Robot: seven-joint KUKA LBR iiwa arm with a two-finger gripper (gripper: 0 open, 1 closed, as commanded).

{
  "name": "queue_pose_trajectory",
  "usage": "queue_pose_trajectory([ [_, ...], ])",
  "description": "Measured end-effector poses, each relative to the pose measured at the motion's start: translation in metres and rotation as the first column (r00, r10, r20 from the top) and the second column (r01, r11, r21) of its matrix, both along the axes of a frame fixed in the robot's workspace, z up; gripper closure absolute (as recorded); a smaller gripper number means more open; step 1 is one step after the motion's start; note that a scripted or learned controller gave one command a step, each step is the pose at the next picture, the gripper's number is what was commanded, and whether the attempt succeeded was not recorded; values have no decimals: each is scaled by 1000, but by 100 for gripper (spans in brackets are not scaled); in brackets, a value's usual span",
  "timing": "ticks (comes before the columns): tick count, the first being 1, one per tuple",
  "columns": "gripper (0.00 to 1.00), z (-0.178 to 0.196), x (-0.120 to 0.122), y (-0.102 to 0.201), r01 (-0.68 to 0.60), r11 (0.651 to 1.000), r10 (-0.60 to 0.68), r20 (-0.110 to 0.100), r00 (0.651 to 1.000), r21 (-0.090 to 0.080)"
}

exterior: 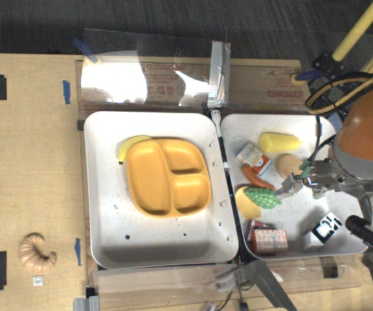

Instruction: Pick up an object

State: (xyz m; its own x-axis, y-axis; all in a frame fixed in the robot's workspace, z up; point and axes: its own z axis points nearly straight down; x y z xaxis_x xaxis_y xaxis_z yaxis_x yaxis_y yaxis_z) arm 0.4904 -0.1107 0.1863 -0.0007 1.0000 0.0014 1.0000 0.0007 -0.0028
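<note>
Approach step: gripper (293, 184) hangs beside the corn cob (256, 198); finger spread unreadable. Next you descend squarely over one object.

Bright even overhead light, strong glare on clear plastic sheet (144, 80) behind bins, pic slightly soft.

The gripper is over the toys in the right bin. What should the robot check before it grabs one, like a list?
1. Gripper is above the right bin: ok.
2. A toy lies near it: ok, the green toy sits just beside its tip.
3. Fingers open enough: cannot tell, too blurred.
4. Nothing held already: cannot tell.
5. Room around the green toy: not ok, it touches the yellow ball and the carrot lies close.
6. Left bin's orange tray is out of the way: ok.
</note>
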Motion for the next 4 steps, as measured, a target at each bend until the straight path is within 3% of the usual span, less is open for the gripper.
queue_pose_trajectory([
  [1, 0, -67, 38, 11, 147, 989, -147, 13, 989, 1],
  [2, 0, -76, 0, 13, 196, 981, -196, 30, 980, 13],
  [3, 0, -87, 71, 10, 266, 964, -266, 17, 964, 4],
  [4, 0, -94, 65, 9, 268, 963, -268, 2, 963, -1],
])
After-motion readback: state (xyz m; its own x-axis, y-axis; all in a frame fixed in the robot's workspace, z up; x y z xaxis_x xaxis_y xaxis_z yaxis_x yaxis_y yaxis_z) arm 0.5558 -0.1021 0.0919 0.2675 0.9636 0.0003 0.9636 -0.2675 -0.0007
